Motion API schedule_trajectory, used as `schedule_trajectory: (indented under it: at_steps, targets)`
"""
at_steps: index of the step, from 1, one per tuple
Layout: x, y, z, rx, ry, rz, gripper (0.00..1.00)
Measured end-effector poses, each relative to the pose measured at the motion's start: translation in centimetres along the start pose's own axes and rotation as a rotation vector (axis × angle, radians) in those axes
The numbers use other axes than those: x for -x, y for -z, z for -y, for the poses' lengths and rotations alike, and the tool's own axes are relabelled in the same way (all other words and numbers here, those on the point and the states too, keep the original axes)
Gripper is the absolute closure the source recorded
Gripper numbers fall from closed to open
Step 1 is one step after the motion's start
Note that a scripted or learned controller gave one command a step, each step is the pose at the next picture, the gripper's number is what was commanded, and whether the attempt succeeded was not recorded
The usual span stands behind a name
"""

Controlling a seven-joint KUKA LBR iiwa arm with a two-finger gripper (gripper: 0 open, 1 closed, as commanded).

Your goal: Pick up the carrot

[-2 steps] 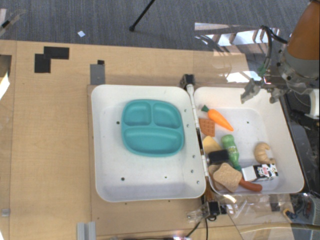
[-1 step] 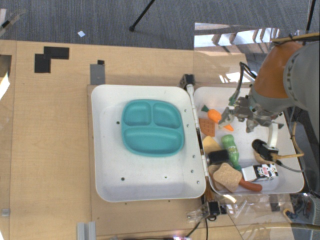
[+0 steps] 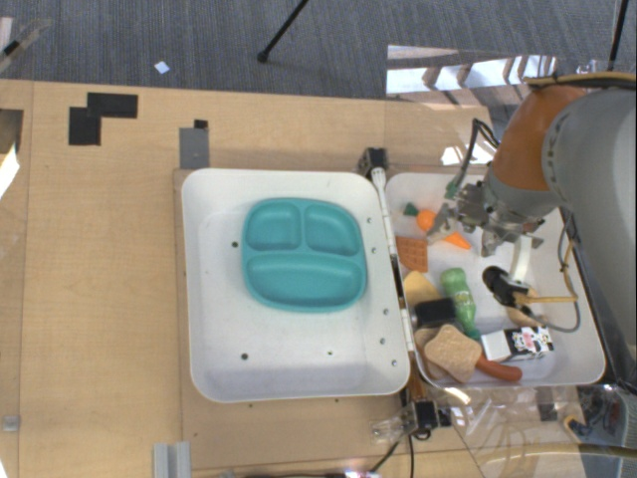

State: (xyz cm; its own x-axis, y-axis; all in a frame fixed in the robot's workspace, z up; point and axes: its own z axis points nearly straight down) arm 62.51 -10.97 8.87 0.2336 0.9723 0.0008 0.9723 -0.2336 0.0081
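The carrot [image 3: 429, 220] lies at the back left of the right bin [image 3: 593, 358]. It is orange, with a small green tip [image 3: 409, 208] pointing left. My gripper [image 3: 464, 214] is down over the carrot's right part and covers its middle. A second patch of orange [image 3: 456, 239] shows just below the gripper. I cannot see whether the carrot is gripped.
The right bin also holds a brown waffle piece [image 3: 413, 255], a yellow item [image 3: 419, 287], a green bottle-like item [image 3: 458, 294], a black block [image 3: 435, 313], a bread slice [image 3: 453, 352], a sausage [image 3: 498, 370] and a small white carton [image 3: 519, 342]. The left bin [image 3: 214, 366] holds a teal divided plate [image 3: 303, 254].
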Motion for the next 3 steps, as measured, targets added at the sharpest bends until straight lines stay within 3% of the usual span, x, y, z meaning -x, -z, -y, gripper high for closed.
schedule_trajectory:
  at_steps: [1, 2, 3]
  targets:
    - [-0.3, 1.3, -0.3, 0.008, 0.007, -0.003, 1.00]
    - [-0.3, 1.3, -0.3, 0.007, 0.007, -0.003, 0.00]
    - [-2.2, 0.0, -0.1, -0.010, -0.273, 0.005, 0.00]
